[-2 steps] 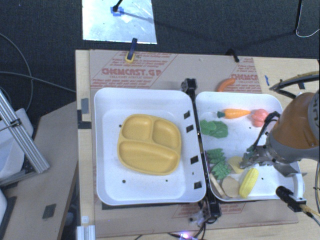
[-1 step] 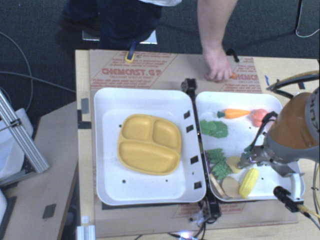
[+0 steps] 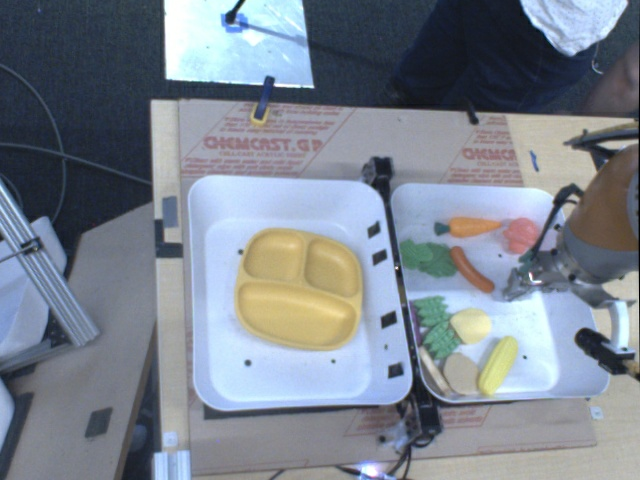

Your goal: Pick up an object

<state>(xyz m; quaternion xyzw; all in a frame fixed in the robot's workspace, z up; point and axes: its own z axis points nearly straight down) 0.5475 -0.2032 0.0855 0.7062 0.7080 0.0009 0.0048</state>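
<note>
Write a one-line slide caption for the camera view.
KUKA arm's gripper low in the right bin of toy food, beside the sausage; yellow divided plate in the left bin.

The grey arm reaches in from the right, its gripper (image 3: 516, 286) held low and pointing left.

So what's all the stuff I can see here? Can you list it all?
bins: 2, white, side by side on the bench
divided plate: 1, yellow, left bin
carrot: 1, orange, right bin, far side
pink toy food: 1, pink, beside the carrot
sausage: 1, red-orange, right bin, middle
leafy greens: 2, green, right bin, left side
lemon: 1, yellow, right bin
corn: 1, yellow, right bin, near side
gripper: 1, grey, over right bin
</note>
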